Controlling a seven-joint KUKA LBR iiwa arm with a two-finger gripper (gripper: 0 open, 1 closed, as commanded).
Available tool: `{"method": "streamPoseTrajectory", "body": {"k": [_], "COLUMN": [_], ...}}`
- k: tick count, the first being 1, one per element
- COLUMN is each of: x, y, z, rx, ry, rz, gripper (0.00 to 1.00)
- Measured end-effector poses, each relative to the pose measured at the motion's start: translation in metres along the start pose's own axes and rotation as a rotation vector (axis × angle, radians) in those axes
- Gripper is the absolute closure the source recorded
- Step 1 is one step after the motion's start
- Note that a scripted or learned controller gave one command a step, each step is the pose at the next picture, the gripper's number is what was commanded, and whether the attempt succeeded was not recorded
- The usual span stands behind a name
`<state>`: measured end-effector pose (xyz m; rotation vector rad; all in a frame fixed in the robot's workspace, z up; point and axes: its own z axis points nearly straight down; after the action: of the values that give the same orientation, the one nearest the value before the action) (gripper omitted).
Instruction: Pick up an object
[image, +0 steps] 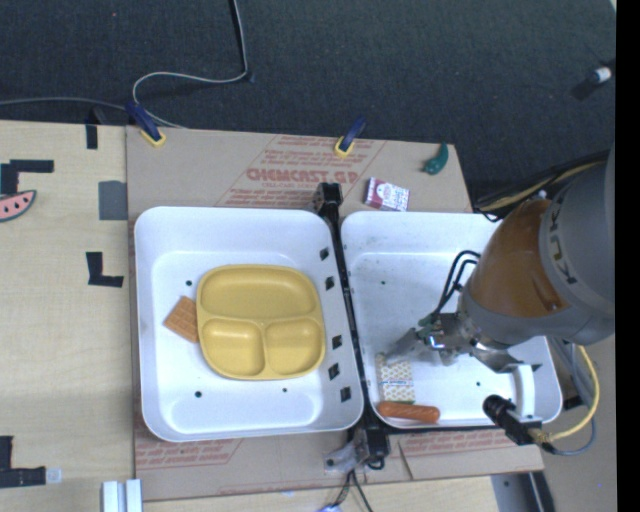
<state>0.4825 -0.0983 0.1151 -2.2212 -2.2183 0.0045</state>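
Orange hot dog toy (408, 411) lies flat along the front wall of the right bin (400, 235), just below and left of my jaws (432, 338), beside a small packet (396, 379), and I cannot tell how they are set.

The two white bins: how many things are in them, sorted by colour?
Yellow: 1, the divided plate in the left bin.
Brown: 1, a flat piece tucked under the plate's left edge.
Orange-red: 1, a hot-dog-shaped toy in the right bin.
Pale and patterned: 1, a small packet just above that toy.
Total: 4
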Motion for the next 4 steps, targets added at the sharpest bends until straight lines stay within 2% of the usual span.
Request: {"method": "streamPoseTrajectory", "body": {"k": [1,2,3,4], "x": [0.005,0.005,0.005,0.007], "y": [0.003,0.006,0.005,0.005], "z": [0.027,0.015,0.016,0.007], "rx": [-0.004,-0.015,-0.011,-0.009], "ry": [0.005,0.003,0.004,0.007], "rz": [-0.003,-0.002,-0.002,-0.004], "gripper": [0.00,1.00,0.00,1.00]}}
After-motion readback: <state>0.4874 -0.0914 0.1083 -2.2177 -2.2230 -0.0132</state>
